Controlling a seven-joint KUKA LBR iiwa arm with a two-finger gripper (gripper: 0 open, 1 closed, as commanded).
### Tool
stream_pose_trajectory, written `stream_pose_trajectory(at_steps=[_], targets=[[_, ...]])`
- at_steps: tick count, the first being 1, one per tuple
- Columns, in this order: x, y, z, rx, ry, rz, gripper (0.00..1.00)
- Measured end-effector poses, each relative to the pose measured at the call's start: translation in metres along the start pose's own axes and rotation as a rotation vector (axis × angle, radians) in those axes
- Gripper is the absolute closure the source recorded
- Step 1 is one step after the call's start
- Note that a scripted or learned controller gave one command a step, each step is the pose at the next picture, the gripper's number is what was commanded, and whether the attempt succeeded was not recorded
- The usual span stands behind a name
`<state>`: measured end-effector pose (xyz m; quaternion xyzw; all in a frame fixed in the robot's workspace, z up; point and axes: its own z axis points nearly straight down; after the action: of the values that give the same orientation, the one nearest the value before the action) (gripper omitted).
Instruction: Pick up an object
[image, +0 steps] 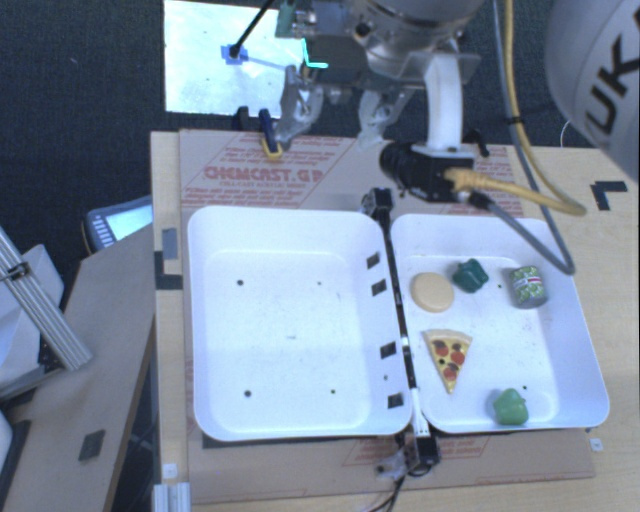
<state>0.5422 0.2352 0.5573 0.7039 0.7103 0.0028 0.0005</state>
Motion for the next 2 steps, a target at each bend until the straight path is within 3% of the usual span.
stream_pose_trajectory(at_steps=[1, 2], targets=[[0.0004, 0.0001, -0.0117, -0.003, 0.002, -0.002, 1.00], [0.0004, 0.0001, -0.0112, -0.002, 0.001, -0.002, 0.00]])
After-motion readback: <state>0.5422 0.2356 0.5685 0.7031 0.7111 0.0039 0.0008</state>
